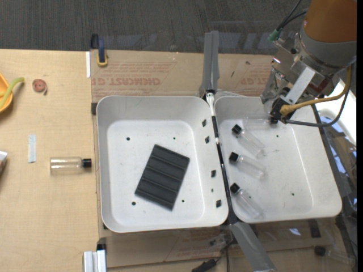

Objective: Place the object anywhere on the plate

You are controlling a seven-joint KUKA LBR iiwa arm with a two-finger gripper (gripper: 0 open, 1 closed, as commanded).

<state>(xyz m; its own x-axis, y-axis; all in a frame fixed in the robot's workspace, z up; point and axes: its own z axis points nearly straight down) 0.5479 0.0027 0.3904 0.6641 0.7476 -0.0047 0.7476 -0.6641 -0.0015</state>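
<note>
Far left: an orange object (3, 95), cut off by the frame edge, is seen on the bench (57, 220).
Beside it: a small pink disc (38, 85) is spotted to its right, apart from it.
Strip: a short pale strip (32, 148) is laid flat, lower down on the bench.
Loose vial: a clear vial (71, 163) with a black cap is found on its side just outside the left bin, cap towards the bin.
Left bin: the white left bin (122, 135) is taken up by one thing alone.
Plate: a dark ribbed plate (163, 176) is laid flat in the middle of the left bin, turned at a slant.
Right bin: three clear, black-capped vials are lined up in the left half of the right bin (298, 169), all on their sides, caps to the left.
Top vial: the top vial (248, 139) is placed nearest the back rim.
Middle vial: the middle vial (245, 164) is set just below it, apart.
Bottom vial: the bottom vial (245, 200) is tucked near the front left corner.
Gripper: the gripper (273, 98) is held over the back rim of the right bin.
Vials against gripper: the top vial is the closest, to the gripper's left and towards the front, near but clear of it; the other two are well apart from it.
Grip: whether it is open or closed cannot be told.
Arm: the arm (329, 21) is seen coming in from the upper right.
</note>
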